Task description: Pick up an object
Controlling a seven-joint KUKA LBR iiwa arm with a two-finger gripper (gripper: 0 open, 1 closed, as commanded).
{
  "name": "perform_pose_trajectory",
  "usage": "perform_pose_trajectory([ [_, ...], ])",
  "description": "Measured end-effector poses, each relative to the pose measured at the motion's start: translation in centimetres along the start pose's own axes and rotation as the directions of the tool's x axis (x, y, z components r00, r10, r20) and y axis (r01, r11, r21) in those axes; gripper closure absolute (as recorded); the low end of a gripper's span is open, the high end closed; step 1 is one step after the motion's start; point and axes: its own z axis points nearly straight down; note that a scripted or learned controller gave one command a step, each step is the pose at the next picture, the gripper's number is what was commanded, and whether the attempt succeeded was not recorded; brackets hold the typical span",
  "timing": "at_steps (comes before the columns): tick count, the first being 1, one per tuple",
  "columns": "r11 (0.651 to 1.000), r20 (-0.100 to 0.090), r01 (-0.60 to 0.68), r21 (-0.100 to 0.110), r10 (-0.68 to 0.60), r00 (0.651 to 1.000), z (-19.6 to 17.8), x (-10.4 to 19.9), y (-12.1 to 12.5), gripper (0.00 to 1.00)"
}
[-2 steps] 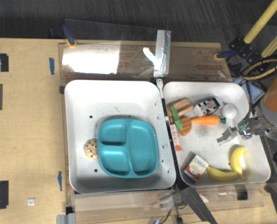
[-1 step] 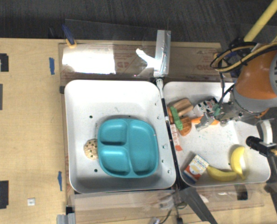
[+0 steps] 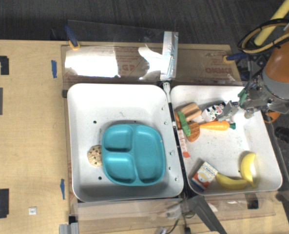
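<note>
The right bin (image 3: 261,145) holds an orange carrot (image 3: 213,126), a brown roll-like piece (image 3: 189,113), a small white patterned item (image 3: 213,112), a yellow banana (image 3: 242,173) and a small carton (image 3: 204,175). My gripper (image 3: 241,108) hangs low over the bin's upper right part. It is just right of the patterned item and above the carrot's green tip. Nothing shows in its grasp. The grey arm with its orange band (image 3: 283,65) comes in from the right edge.
The left bin (image 3: 86,106) holds a teal divided plate (image 3: 134,153) with a cookie (image 3: 94,155) at its left side. A clear sheet and cardboard (image 3: 134,60) lie behind the bins. Yellow and black cables (image 3: 266,30) loop at the top right.
</note>
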Motion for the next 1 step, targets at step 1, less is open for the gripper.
perform_pose_trajectory([
  [1,0.995,-0.007,0.096,0.014,-0.096,0.995,6.7,3.95,4.14,0.0],
])
